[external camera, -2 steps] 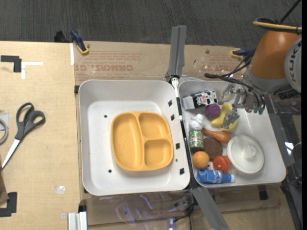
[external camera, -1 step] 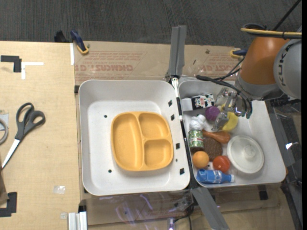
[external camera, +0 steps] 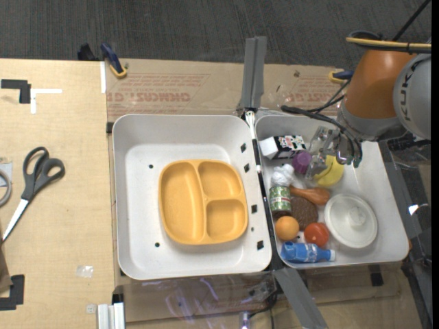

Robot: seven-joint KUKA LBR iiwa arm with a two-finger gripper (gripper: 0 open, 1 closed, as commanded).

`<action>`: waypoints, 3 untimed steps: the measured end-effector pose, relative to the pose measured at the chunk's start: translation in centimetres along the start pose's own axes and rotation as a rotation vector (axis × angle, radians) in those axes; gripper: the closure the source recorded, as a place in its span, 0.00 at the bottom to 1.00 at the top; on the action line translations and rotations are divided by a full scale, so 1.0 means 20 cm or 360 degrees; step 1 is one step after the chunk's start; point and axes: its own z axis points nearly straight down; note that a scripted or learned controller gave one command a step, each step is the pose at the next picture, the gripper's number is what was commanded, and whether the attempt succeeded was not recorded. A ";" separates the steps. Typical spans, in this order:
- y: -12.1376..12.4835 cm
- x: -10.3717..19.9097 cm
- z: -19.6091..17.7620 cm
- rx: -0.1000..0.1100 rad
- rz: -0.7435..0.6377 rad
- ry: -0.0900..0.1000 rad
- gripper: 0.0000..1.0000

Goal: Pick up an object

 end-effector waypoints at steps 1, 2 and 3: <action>-0.01 0.16 0.03 -0.0003 -0.0546 -0.0002 1.00; 0.25 -0.03 -0.79 -0.0003 -0.0807 -0.0012 1.00; 0.16 -0.08 -1.01 -0.0003 -0.0985 -0.0012 1.00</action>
